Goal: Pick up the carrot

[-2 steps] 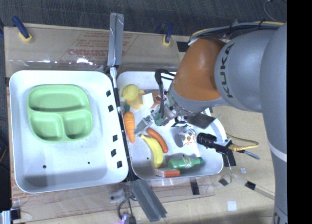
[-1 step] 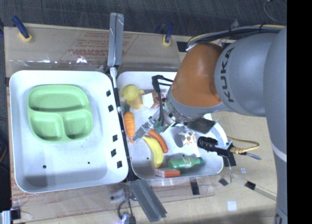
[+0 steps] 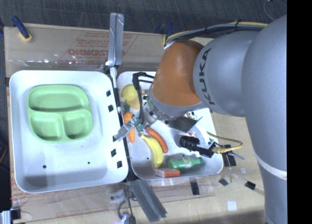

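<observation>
Because the carrot point(image 3: 129, 125) is lying against the right bin's point(image 3: 213, 168) left wall beside the banana point(image 3: 154, 149), the gripper point(image 3: 132, 128) is reaching down there, seemingly closed around it, though shadow blurs the contact.

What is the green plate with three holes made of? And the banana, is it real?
The green tray looks like smooth molded plastic: even pale colour, rounded compartment walls, a soft sheen. The banana is probably a plastic toy, since its yellow is uniform and slightly glossy with no brown spots, though the view cannot settle that. The white bin under the tray also looks like plastic.
</observation>
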Controlling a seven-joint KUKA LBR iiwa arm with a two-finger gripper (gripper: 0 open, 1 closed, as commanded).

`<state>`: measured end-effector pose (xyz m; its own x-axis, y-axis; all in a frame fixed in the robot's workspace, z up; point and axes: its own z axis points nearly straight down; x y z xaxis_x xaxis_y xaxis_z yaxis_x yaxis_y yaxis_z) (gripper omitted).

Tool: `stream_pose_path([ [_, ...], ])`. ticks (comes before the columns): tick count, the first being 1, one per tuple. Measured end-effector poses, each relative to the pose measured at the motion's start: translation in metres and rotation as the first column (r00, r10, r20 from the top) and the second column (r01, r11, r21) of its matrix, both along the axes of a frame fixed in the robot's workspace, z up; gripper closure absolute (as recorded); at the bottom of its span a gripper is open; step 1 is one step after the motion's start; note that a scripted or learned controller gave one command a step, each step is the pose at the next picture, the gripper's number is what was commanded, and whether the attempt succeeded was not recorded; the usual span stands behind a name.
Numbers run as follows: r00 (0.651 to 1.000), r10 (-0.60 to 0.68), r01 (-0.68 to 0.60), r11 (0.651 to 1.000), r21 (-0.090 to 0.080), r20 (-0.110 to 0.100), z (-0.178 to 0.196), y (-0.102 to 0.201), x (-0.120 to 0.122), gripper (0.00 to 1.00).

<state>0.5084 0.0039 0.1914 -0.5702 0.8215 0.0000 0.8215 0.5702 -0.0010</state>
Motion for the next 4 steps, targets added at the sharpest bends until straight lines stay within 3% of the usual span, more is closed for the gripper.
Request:
stream_pose_path([
  [1, 0.998, 0.064, -0.064, 0.998, 0.001, -0.004, -0.001, -0.025, -0.005, 0.00],
  [2, 0.996, 0.085, -0.085, 0.996, 0.000, -0.002, 0.000, 0.003, -0.004, 0.00],
  [3, 0.932, 0.362, -0.362, 0.932, 0.000, 0.002, 0.015, 0.036, -0.007, 0.00],
  [4, 0.958, 0.287, -0.287, 0.958, 0.001, -0.004, -0.066, 0.119, 0.008, 0.00],
])
